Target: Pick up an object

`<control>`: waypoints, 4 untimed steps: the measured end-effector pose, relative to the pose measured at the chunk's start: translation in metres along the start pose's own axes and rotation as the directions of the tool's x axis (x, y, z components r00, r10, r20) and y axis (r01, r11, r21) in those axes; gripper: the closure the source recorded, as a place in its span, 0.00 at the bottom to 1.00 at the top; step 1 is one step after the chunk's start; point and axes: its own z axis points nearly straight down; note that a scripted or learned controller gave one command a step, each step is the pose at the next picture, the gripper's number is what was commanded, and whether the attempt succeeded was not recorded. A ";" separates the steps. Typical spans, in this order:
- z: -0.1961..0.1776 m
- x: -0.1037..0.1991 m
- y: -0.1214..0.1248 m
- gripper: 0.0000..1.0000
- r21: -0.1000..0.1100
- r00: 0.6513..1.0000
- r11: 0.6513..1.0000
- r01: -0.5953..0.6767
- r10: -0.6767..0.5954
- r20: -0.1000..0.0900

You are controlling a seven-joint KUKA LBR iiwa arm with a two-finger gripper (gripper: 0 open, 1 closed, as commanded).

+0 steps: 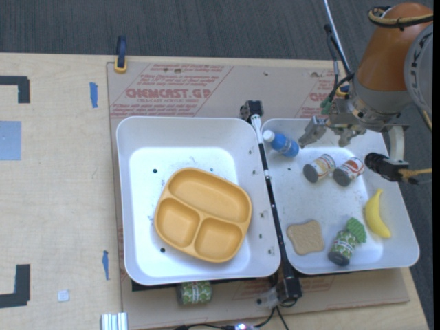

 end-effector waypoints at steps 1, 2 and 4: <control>0.066 0.005 0.023 0.00 -0.002 1.000 1.000 0.000 0.000 0.001; 0.107 0.009 0.030 0.00 -0.002 1.000 1.000 0.001 -0.001 0.000; 0.107 0.008 0.011 0.00 -0.002 1.000 1.000 -0.001 0.001 0.000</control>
